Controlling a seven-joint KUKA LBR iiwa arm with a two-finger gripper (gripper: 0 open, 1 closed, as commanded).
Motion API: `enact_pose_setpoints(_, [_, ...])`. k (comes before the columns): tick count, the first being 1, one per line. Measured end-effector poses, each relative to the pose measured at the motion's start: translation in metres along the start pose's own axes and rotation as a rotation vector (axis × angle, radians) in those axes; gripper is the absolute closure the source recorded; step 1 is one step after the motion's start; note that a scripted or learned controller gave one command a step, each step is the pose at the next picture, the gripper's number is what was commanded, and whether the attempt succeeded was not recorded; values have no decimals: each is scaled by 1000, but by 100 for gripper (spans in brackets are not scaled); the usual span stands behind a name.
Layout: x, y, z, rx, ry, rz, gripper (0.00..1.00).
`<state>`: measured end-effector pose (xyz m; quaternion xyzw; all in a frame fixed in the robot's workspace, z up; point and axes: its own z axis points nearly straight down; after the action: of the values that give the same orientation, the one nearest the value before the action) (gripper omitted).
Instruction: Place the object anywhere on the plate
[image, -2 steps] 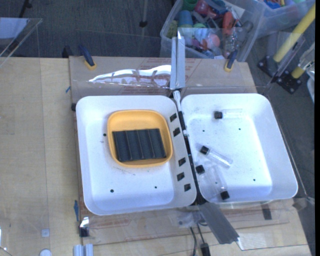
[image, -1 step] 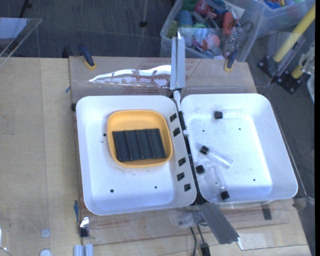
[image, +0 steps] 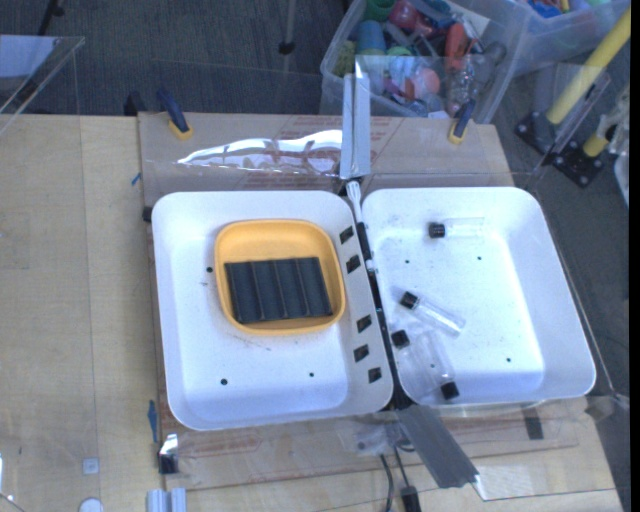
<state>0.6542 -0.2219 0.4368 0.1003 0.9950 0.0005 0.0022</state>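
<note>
four little clear tubes with black caps, far as i can count, are scattered in the right bin (image: 560, 300): one tube by the far edge (image: 455, 229), one around the middle (image: 432, 312), and two hard to make out near the left wall and the near left corner. over in the left bin (image: 180, 330) there's a yellow plate (image: 229, 246) with a black ridged pad (image: 278, 290) lying flat on it, pretty much centred, inside the rim. so if the pad is the object, it's already where it needs to be and the job looks done to me. if it's one of the tubes, nothing's been carried over yet. my guess on handling: the tubes are light, stiff and slick, and they'll roll away if nudged, so pinch across the body mid-length rather than at the cap. the pad looks light and maybe rubbery, grippy on the ridges; take it across its short width. as for the jaws, can't tell how they stand.
</note>
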Motion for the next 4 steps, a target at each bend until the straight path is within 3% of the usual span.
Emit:
enact_pose_setpoints(2, [-14,3,0,1,-7,-603,100])
enact_pose_setpoints(4, [-7,2,1,-3,-2,-1335,100])
